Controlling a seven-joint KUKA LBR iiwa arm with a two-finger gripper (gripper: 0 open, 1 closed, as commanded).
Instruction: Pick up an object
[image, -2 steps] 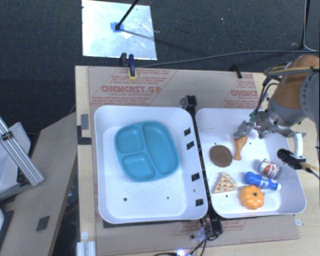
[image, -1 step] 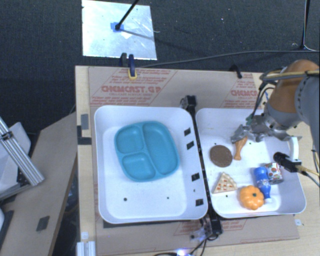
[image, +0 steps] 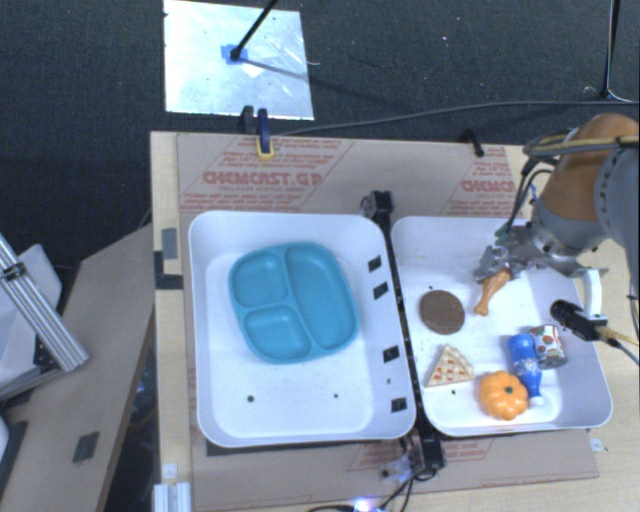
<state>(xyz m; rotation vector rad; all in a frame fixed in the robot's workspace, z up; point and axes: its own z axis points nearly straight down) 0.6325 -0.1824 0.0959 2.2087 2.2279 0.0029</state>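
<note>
Overhead view of two shallow white plastic bins, with the right bin (image: 598, 392) as landmark. The grey arm's two-finger gripper (image: 497, 262) sits low over this bin's upper middle, its fingers pinching the top of an orange-tan toy drumstick (image: 490, 291) that slants down toward the bin's centre. Just below-left of the drumstick lies a round brown patty (image: 441, 311); below that, a triangular pizza slice (image: 449, 367). Along the bin's lower right sit an orange toy pumpkin (image: 502, 394), a blue bottle (image: 524, 363) and a small red-and-white can (image: 548, 345). Left of the landmark, the neighbouring bin (image: 220, 400) holds a turquoise three-compartment tray (image: 293, 301).
</note>
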